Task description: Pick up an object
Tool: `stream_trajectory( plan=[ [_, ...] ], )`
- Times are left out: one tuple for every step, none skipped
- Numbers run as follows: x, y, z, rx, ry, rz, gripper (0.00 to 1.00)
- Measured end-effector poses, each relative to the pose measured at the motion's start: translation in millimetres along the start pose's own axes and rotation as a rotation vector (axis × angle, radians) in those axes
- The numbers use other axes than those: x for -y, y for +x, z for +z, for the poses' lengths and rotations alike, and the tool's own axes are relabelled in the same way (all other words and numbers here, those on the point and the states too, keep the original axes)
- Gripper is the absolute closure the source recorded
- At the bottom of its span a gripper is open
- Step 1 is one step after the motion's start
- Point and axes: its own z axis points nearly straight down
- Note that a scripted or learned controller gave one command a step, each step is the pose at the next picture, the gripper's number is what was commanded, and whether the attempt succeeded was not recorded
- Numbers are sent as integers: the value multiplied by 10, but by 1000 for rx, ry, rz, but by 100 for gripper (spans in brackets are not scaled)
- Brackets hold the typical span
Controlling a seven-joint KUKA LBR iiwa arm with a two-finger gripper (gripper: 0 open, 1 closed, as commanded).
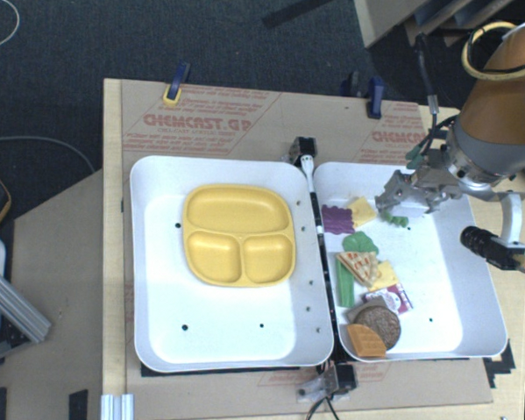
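Gripper (394, 205) hovers just right of the yellow piece (362, 210); its grip state can't be told

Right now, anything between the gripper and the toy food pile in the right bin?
Nothing visible. The gripper hangs over the upper part of the right bin, just right of the yellow piece and purple piece. A small green bit lies right under it. The rest of the pile sits lower left, uncovered.
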Motion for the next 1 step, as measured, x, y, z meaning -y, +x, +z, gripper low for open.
stream_trajectory(
  plan=[
    [50,536,188,-1,4,0,100]
  ],
)
